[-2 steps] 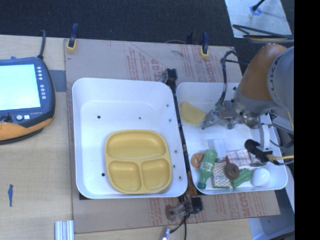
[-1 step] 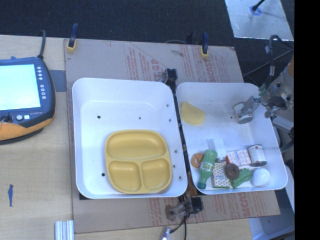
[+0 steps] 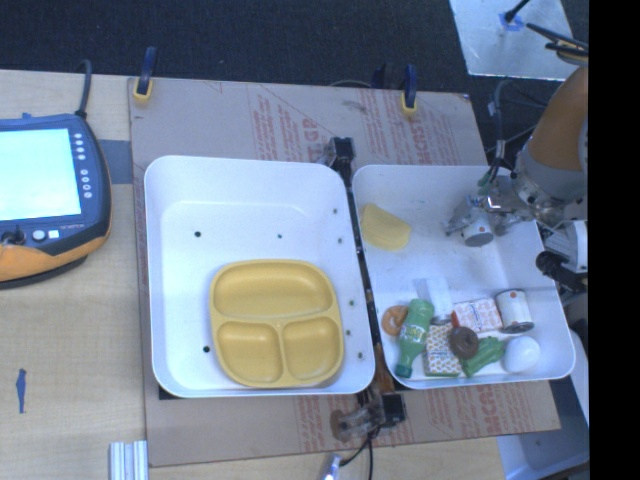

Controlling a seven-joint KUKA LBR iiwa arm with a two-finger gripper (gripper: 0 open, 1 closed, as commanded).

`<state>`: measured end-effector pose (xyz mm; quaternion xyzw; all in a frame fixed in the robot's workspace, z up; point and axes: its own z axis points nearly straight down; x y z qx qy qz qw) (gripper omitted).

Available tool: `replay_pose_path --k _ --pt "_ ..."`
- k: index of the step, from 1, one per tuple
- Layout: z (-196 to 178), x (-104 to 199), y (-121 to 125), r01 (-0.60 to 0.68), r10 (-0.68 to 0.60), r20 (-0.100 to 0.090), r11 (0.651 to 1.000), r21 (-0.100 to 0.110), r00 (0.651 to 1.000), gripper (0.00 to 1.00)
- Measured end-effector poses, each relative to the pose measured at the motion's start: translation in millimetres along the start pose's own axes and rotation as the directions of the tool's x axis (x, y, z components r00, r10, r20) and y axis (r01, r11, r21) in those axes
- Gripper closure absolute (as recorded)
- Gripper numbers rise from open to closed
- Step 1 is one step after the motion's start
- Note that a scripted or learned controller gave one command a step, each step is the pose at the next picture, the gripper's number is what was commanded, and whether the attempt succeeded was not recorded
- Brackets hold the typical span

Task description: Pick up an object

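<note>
Cardboard sheet (image 3: 300, 118), brown with faint red print, covers the wooden bench (image 3: 60, 348) and is clamped at its far edge by two blue-handled clamps (image 3: 146, 76).

Left bin (image 3: 250, 183): shallow, white, smooth plastic with rounded corners. In its near half lies a yellow divided tray (image 3: 275, 321), matte, rounded rectangle, one long compartment on the far side and two smaller ones nearer me.

Right bin (image 3: 530, 258): same white plastic, touching the left bin along a dark seam. The objects for picking sit here. Alone toward the far left corner is a pale yellow lump (image 3: 385, 227), soft-looking, roughly oval. The rest are crowded along the near wall: a green plastic bottle (image 3: 414, 332) lying tilted, an orange-brown disc (image 3: 394, 319) just beside it, a small printed packet (image 3: 438, 351), a dark round brown piece (image 3: 463, 341), a green leaf-shaped piece (image 3: 484, 356), a red-and-white carton (image 3: 478, 315), a small can (image 3: 514, 310) on its side, and a smooth white egg-shaped ball (image 3: 522, 353).

Handheld control pendant (image 3: 45, 193) rests on the bench at far left, grey casing, bright blank screen, orange underside.

Arm (image 3: 560, 138) comes in from the right, orange band showing. Gripper (image 3: 478, 224), metallic grey, sits low over the far right part of the right bin, well apart from the cluster. Cannot tell how its pincer is set.
</note>
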<state>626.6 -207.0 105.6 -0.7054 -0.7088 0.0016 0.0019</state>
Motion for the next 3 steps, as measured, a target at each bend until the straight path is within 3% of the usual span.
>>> replay_pose_path --k 1,2,3 --pt "-11.7 -0.6 0.7 0.004 -0.004 0.001 1.0 -0.001 1.0 1.0" --pt "-15.9 59.5 -9.8 0.001 -0.001 0.0 1.0 0.0 1.0 1.0" --pt "-87.0 129.7 -9.4 0.0 0.0 -0.001 1.0 -0.003 1.0 1.0"
